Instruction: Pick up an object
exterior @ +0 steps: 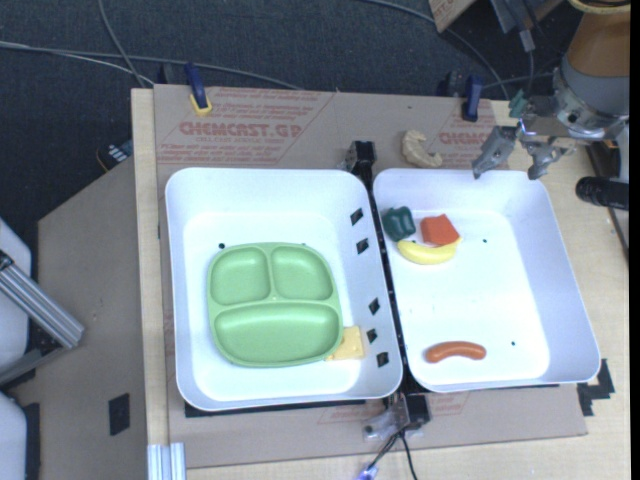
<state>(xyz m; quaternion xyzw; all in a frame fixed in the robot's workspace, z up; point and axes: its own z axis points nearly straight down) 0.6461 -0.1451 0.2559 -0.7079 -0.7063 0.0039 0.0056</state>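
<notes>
- Camera view: the hand (pixel 512 158) hangs over the far rim of the right bin (pixel 560 268), its two fingers (pixel 490 156) spread apart with nothing between them.
- Below the hand and to its left in this view, inside the right bin, lie a green piece (pixel 398 222), a red-orange block (pixel 439 230) and a yellow banana (pixel 428 253), clustered and touching.
- Further below the hand, near the bin's front edge, lies an orange sausage (pixel 456 351), well apart from the cluster.
- Far left of the hand, the left bin (pixel 190 218) holds a green divided plate (pixel 274 303) with a yellow wedge (pixel 349 345) touching its corner.
- Just left of the hand, a beige lump (pixel 420 149) rests on the counter (pixel 260 128).
</notes>
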